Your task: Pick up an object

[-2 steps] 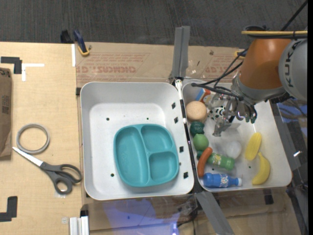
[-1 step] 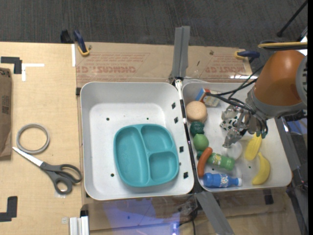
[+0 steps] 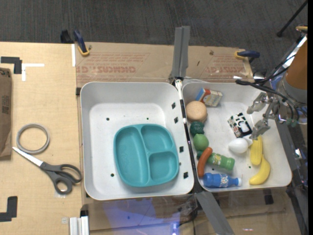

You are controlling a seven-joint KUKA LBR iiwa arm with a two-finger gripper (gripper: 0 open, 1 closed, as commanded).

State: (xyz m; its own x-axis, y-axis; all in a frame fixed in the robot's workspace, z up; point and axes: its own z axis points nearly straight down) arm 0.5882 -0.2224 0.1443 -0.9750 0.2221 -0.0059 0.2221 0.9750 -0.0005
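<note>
Banana (image 3: 257, 161) lies at the right bin's (image 3: 230, 88) right side, beside a white egg (image 3: 238, 145) — gripper (image 3: 262, 115) just above it, fingers apparently spread, nothing between them.

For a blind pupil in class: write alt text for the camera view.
The robot's hand hovers over the right bin, above a white egg, a banana and other toy food. The left bin holds a teal divided plate.
</note>
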